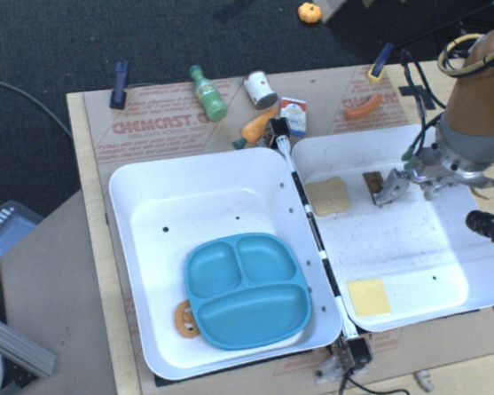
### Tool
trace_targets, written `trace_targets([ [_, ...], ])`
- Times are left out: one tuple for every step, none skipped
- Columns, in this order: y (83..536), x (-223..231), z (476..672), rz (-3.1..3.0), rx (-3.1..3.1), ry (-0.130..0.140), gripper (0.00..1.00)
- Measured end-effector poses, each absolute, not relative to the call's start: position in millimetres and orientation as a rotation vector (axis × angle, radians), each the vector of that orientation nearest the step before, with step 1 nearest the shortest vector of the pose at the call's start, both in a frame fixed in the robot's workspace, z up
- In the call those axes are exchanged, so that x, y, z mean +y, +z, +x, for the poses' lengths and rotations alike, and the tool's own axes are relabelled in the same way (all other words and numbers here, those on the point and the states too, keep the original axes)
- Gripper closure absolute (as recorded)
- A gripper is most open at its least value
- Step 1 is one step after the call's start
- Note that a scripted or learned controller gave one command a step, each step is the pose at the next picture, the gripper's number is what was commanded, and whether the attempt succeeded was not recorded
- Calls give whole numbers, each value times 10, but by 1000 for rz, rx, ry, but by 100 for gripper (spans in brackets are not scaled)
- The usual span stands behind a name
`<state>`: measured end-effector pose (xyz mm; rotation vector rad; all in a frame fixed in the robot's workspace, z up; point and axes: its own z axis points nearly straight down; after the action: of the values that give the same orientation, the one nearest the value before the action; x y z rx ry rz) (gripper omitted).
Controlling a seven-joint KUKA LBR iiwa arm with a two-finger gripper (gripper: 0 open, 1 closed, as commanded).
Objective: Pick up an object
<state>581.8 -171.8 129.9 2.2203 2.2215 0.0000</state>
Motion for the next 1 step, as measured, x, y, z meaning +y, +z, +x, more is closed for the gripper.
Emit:
trace_targets([
  [871, -1363, 6334, 2218, 2219, 6, 0],
])
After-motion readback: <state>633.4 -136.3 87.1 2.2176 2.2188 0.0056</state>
